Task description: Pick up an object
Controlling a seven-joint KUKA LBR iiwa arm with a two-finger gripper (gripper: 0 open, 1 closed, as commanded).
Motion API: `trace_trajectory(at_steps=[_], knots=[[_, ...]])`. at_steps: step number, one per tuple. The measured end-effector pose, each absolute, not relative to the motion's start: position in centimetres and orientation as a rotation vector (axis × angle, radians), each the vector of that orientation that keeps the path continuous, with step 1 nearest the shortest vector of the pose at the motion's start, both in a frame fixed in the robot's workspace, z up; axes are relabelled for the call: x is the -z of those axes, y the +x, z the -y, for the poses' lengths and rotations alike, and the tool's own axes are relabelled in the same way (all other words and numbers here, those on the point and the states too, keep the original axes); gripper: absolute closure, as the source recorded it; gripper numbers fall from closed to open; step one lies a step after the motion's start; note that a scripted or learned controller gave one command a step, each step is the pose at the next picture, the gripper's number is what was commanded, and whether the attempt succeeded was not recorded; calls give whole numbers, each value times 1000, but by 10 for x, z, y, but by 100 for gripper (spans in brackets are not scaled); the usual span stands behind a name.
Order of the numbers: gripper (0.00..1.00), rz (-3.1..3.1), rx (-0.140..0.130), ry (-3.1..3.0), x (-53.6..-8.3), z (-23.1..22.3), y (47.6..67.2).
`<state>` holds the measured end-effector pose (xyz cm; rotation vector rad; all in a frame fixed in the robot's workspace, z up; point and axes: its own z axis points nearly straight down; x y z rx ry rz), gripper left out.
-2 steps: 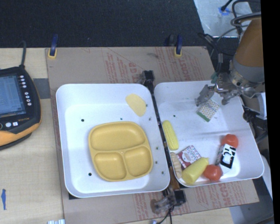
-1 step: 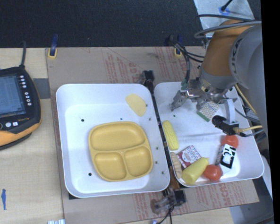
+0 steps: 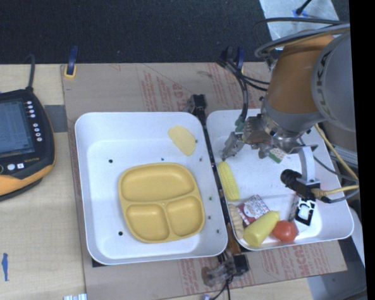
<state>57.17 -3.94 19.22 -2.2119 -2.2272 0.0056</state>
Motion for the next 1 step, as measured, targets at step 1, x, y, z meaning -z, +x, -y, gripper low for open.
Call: trace_trajectory(at_steps=[1], knots=[[0,2224,-7,-2214,-192,39,548]])
